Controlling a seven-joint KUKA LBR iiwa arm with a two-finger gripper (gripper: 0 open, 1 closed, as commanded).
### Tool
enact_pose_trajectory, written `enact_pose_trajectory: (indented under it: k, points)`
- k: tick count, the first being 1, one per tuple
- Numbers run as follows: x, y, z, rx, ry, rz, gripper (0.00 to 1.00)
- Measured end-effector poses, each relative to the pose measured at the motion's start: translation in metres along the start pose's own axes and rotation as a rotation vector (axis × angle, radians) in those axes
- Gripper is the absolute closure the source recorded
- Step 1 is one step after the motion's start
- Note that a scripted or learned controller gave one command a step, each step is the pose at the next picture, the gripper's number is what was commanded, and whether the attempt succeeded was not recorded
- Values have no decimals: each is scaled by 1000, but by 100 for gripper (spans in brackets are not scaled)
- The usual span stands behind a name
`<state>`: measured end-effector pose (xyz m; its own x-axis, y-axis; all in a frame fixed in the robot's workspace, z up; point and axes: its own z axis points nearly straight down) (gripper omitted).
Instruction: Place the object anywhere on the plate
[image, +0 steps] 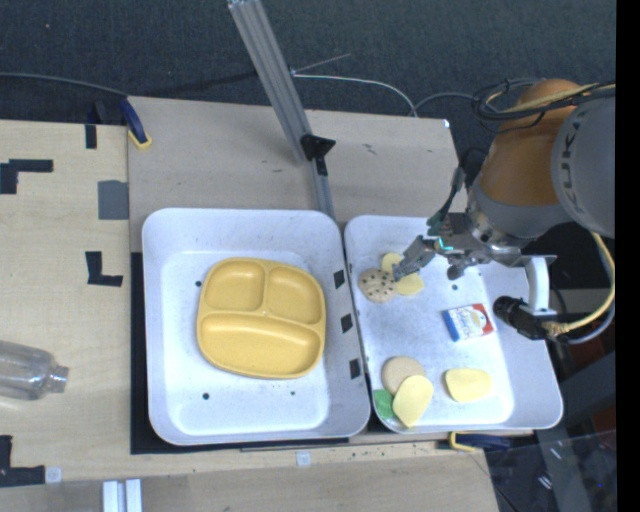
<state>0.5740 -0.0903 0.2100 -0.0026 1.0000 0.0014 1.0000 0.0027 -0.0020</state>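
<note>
We log the bench (60, 230) first, with two white bins on it touching along their inner walls. The left bin (170, 400) holds the yellow three-compartment plate (262, 317), with bare floor all round it. The right bin (530, 395) is crowded. The arm (530, 150) reaches in over its upper right rim. The gripper (402, 266) sits low at the upper left corner, on a pale yellow piece (408, 286) just beside the speckled cookie (375, 286); we cannot tell whether its fingers grip. A small carton (467, 321) lies mid-bin. A round biscuit (402, 371), yellow pieces (468, 384) and a green scrap (384, 404) line the near edge. A clear bottle (28, 370) lies far left.
</note>
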Motion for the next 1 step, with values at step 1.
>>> enact_pose_trajectory:
  k: [1]
  points:
    - [1,0,-10,0,1,-2,100]
